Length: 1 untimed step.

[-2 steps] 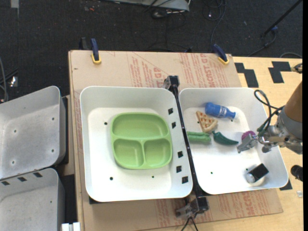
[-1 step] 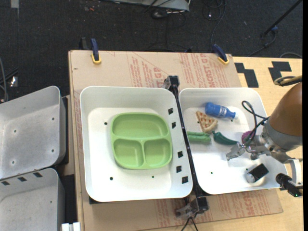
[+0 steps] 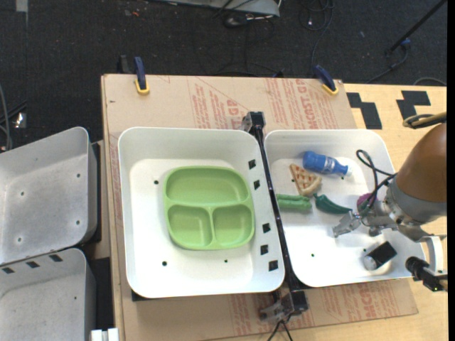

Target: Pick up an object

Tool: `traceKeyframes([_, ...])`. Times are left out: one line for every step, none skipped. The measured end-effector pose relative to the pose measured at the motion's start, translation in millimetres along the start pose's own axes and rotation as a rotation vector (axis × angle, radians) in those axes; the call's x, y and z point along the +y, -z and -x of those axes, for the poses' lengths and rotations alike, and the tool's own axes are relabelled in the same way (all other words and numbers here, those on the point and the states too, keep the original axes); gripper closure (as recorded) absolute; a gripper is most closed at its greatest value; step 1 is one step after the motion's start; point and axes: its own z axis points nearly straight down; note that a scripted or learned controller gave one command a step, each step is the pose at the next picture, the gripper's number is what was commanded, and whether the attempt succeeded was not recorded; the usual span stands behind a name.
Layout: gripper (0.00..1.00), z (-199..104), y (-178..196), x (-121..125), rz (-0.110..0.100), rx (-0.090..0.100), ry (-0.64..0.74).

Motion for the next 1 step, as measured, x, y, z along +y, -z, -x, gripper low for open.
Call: traceKeyframes([1.0, -0.1, 9.6, 0.1, 0.001, 0.0, 0.0])
